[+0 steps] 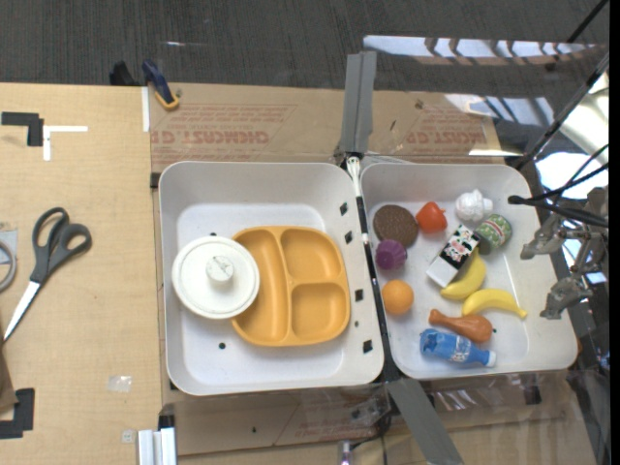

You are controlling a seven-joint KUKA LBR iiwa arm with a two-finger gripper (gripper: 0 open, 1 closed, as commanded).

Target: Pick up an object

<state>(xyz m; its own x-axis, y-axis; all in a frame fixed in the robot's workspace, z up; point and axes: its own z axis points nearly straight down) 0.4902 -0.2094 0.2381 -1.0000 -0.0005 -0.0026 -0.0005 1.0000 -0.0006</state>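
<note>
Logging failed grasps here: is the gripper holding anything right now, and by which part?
Nothing is held: the gripper sits at the right bin's right edge, apart from the toys.

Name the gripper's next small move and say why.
Probably move left over the right bin, toward the nearest banana. The gripper sits at the bin's right edge, holding nothing, and the toys lie to its left.

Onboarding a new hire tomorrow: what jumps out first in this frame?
The yellow divided tray in the left bin, with a round white lid overlapping its left edge. Next, the clutter of toy food in the right bin: two bananas, an orange, a blue bottle and more. The gripper sits at that bin's right rim, and scissors lie on the bench far left.
</note>
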